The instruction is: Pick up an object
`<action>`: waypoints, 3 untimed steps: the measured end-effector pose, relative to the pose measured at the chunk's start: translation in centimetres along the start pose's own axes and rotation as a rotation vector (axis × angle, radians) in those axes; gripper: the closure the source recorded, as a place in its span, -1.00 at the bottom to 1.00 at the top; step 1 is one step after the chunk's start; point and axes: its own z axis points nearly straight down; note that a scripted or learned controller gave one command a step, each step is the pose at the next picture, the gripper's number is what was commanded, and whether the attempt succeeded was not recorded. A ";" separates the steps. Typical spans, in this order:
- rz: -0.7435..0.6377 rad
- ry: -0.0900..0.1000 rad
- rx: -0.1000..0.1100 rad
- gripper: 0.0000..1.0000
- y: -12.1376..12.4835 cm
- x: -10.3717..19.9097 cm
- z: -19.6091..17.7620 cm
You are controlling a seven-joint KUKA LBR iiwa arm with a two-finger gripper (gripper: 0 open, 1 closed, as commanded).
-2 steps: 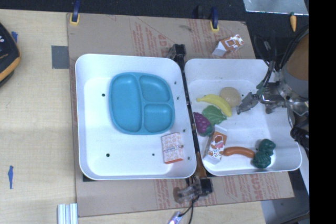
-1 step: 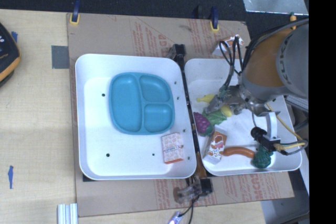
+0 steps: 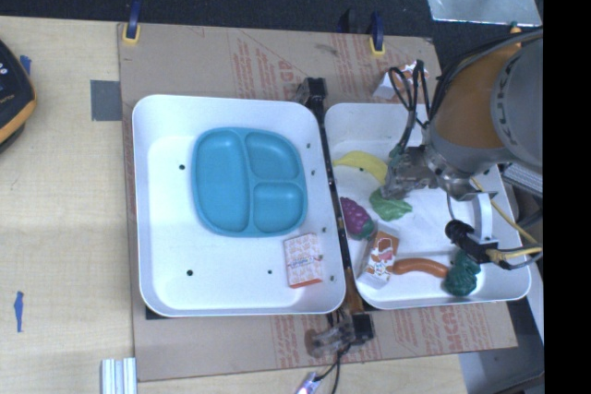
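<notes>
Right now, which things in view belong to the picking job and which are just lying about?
Job:
tool, down in the right bin
green leafy toy, just under the tool
banana
purple grapes
small carton
orange toy
dark green toy

Lying about:
blue tray and packet in the left bin
yellow clamps

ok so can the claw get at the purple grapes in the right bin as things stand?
Probably yes. The claw hangs over the green leafy piece, and the purple grapes lie just beside that with nothing on top. The bin wall sits close on their far side, which could crowd one finger.
</notes>
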 end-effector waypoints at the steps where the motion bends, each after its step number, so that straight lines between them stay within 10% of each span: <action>1: 0.005 0.000 -0.003 1.00 -1.4 -3.0 -11.2; 2: 0.005 0.000 -0.001 -1.00 -1.5 -3.0 -11.1; 3: 0.003 0.001 0.002 -1.00 3.0 -0.8 -1.4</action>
